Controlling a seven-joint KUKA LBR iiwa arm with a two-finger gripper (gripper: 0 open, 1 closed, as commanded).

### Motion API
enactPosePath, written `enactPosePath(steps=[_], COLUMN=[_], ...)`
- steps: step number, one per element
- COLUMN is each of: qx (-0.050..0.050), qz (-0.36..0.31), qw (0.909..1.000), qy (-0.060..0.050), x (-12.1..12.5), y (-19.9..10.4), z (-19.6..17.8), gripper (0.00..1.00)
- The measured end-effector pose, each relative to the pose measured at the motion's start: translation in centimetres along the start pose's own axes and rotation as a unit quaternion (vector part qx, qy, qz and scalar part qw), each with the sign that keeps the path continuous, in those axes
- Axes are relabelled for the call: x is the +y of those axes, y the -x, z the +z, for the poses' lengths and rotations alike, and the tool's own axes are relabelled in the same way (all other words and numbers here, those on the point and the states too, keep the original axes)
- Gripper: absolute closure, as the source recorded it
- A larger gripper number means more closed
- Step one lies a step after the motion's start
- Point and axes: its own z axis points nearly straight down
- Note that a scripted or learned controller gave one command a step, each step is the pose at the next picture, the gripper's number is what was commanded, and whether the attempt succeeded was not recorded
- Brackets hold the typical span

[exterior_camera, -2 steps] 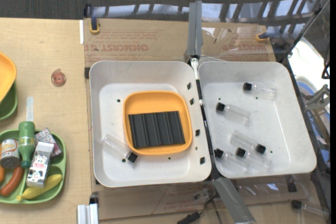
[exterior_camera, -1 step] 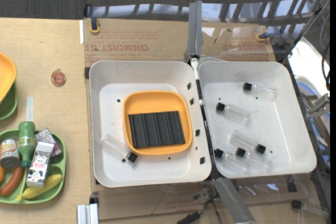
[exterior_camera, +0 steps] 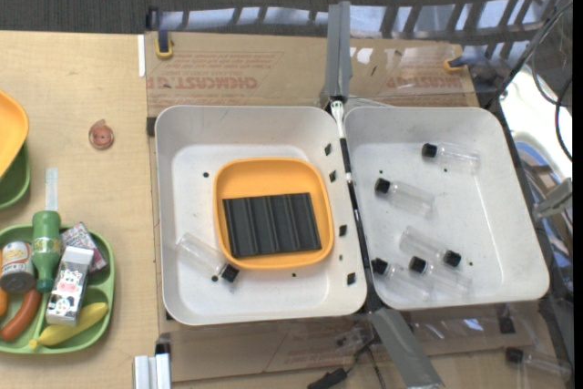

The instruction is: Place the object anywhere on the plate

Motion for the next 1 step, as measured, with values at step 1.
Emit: enactPosePath(steps=[1], qx=[0.0], qz=[-0.148], qw=[0.989], qy=[0.0], x=[-0.01], y=[0.42], z=[-0.14], gripper=[0.0])
